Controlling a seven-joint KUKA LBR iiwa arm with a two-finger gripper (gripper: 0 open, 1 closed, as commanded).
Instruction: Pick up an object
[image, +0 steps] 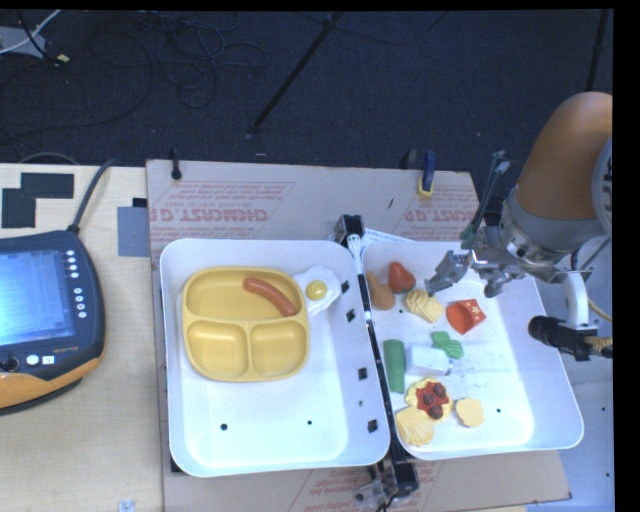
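Claw (468, 272) hangs over the upper part of the right bin (550, 400), fingers spread wide, nothing between them. Arm (560, 170) comes in from the right, orange band above grey wrist, tilted down-left. Just below the claw: red pepper piece (465, 316), glossy, wedge-shaped; yellow ridged piece (424, 305) beside it to the left. Further left a red strawberry-like piece (401, 277) and an orange-brown lump (381, 293). Lower: green cylinder (394, 364) near the bin divider, small green piece (447, 346) on a white block (430, 360), pizza slice (432, 397), yellow round bits at the bin's bottom. All plastic toy food, crowded close. Left bin (200, 420) holds a yellow compartment plate (245, 325) with a sausage (271, 294) in its top section; fried egg (317, 291) touching the plate's right edge. Tablet controller (40, 310) on the table (120, 460) at left.
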